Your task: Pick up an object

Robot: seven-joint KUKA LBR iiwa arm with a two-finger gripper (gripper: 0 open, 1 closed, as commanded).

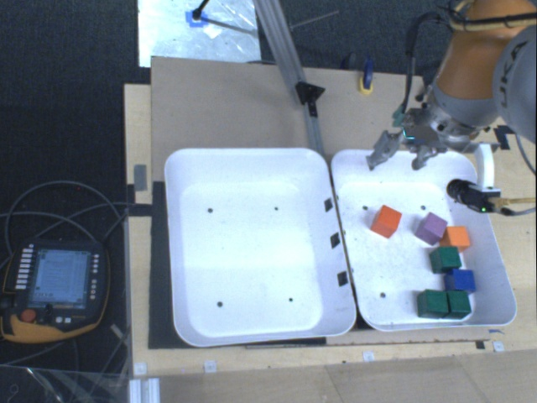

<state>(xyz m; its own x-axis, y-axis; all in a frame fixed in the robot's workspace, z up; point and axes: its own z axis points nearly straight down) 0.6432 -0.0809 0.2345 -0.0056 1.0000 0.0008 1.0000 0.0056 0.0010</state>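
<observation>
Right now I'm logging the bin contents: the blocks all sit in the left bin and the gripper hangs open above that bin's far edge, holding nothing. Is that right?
Not quite: the blocks sit in the right bin, not the left one. The camera view shows them there, with the gripper open above that bin's far edge, holding nothing.

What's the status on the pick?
Gripper open, holding nothing, above far edge of right bin. Orange block nearest, standing alone. Other blocks clustered at bin's right side. Nothing in the way.
</observation>
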